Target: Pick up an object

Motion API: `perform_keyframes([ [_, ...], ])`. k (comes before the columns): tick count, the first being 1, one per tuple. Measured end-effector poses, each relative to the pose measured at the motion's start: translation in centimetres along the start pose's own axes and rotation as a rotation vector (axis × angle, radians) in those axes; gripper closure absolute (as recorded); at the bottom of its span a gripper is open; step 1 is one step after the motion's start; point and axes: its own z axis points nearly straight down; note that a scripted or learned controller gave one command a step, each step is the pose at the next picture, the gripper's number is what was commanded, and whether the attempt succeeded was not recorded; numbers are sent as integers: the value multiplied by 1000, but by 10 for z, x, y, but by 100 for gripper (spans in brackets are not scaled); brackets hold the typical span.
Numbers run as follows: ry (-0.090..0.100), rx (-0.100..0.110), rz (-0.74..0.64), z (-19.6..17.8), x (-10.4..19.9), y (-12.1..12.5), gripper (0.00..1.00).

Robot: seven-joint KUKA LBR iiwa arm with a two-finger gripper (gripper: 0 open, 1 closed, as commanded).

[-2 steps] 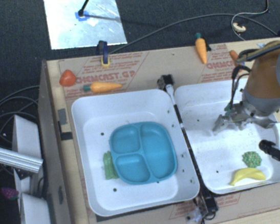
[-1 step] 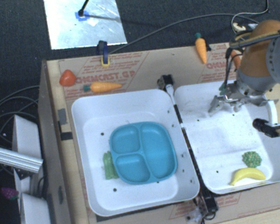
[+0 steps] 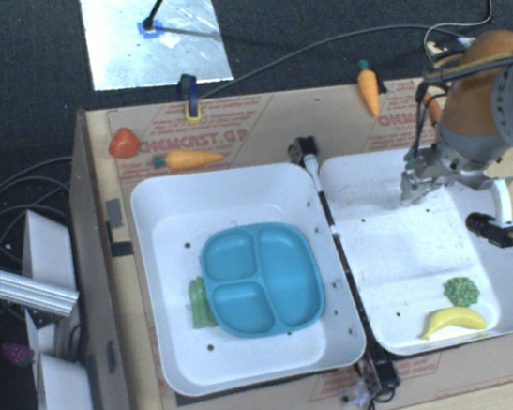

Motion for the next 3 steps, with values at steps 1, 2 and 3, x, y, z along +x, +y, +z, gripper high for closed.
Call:
perform_keyframes([
  [1,-1,-4,-2,-11,0,1,100],
  [2,-1,-7,-4,-22,0,2,100],
  [3,-1,-6,-4,-22,0,2,0],
])
